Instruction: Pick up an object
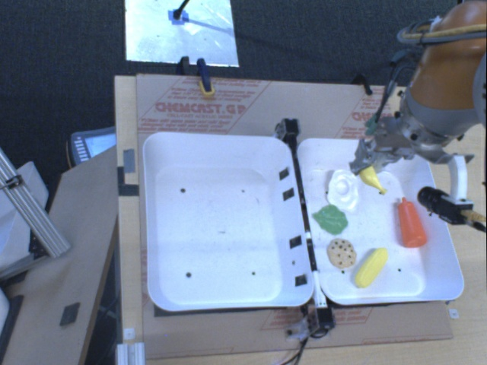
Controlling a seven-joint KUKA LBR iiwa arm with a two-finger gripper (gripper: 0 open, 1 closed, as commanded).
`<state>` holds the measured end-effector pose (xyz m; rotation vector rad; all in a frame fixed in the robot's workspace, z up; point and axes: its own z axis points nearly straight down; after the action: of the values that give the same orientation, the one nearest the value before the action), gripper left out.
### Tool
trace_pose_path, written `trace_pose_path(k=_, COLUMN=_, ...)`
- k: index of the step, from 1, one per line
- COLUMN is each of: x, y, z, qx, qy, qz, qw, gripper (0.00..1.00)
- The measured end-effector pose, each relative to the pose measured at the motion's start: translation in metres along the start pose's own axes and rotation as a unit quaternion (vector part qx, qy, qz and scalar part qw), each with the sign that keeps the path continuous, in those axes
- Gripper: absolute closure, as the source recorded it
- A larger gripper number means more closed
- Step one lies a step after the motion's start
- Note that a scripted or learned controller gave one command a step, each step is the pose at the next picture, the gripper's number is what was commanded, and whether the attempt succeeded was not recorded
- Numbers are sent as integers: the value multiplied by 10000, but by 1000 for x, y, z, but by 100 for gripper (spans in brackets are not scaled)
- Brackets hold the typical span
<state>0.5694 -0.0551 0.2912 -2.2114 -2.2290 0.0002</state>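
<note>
Table (228,97), brown-surfaced, carrying two shallow white bins side by side. The left bin (221,219) shows a bare white floor with a few small dark dots. The right bin (437,276) contains six things: one orange bottle (411,223) lying toward the right wall; one yellow corn-like piece (370,268) at the near side; one green leafy piece (330,219) close to the divider between the bins; one white object (343,189) just beyond the green piece; one round spotted cookie (342,253) near the divider, left of the yellow corn-like piece; and one small yellow cone-shaped piece (373,179) at the far side.

The arm (449,59), grey with an orange band, enters from the right. Its gripper (370,158) hangs over the far part of the right bin, directly above the small yellow cone-shaped piece and just right of the white object. Whether the piece sits between them, touches them, or lies apart cannot be told.
</note>
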Motion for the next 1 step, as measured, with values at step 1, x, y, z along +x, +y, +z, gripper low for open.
trace_pose_path(k=1, x=39, y=-40, z=66, qx=28, qy=8, qz=2, qw=10000, gripper=100)
